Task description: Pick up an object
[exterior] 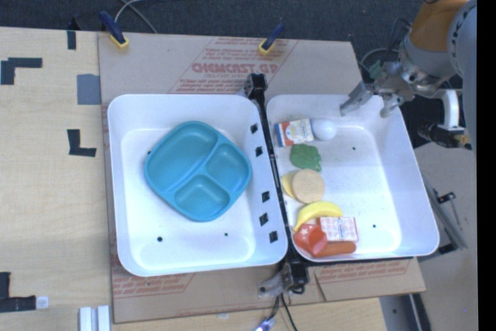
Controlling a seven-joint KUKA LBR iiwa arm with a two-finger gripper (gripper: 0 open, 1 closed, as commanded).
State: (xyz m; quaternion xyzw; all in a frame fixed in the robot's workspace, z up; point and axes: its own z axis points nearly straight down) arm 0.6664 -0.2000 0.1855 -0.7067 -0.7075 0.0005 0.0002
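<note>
My gripper [367, 102] hangs over the far right corner of the right bin [403, 167], its two fingers spread apart with nothing between them. The bin's objects lie along its left wall: a white bottle with a red and blue label [302, 131], a green broccoli piece [306, 157], a tan round cookie [308, 185] on a yellow disc, a yellow banana [318, 211], a red pepper [310, 238], a small red and white carton [339, 229] and a sausage [337, 248]. The bottle's white cap end is the nearest thing to the gripper, apart from it.
The left bin [128, 190] holds a blue divided plate [198, 170]. Black clips join the bins along the middle wall [266, 167]. Blue and yellow clamps [115, 30] pin the cardboard sheet at the back. The right half of the right bin's floor is bare.
</note>
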